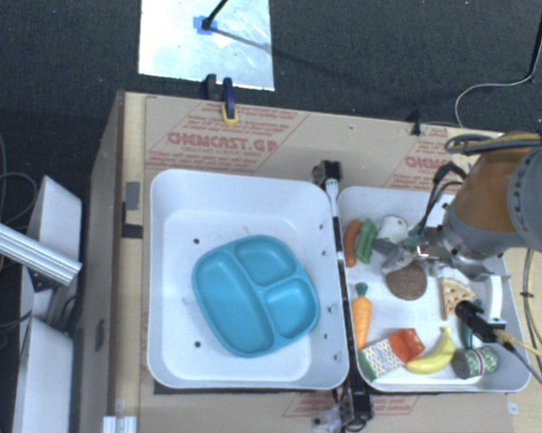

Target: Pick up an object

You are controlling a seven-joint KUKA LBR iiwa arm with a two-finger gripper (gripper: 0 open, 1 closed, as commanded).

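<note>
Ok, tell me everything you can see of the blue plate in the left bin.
The blue plate is a light turquoise tray, plastic by its look, with rounded corners and raised ridges dividing it into three compartments: one long, two smaller. It lies flat and face up on the floor of the left bin, turned at a slant to the walls, near the middle. Nothing lies in it or touches it.

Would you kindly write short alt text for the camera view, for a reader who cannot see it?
A grey robot arm reaches from the right over the right bin, its gripper low above a brown disc among toy foods including a carrot and a banana. The left bin holds a blue divided plate.
</note>
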